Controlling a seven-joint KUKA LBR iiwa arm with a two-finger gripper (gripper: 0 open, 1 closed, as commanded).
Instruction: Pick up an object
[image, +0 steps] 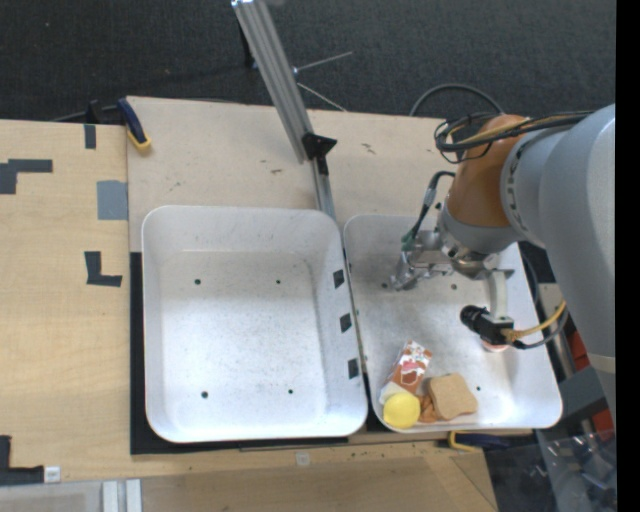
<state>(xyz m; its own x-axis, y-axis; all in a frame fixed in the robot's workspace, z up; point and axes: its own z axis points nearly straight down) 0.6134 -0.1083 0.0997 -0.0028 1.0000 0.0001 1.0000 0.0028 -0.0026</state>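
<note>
— Since those bits sit in the right bin's (530, 400) near corner, which one's easiest?
— The yellow ball (401, 410): light, probably soft; take it across the middle. The tan block (452, 396) touches the wrapper (410, 366).
— And the pincer (405, 275)?
— It hangs above the bin's far end; open or shut, can't tell.

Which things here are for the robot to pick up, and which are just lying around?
For the job:
gripper
yellow ball
tan block
red and white packet
right bin

Just lying about:
left bin
blue and yellow clamp
grey tape patch
</note>
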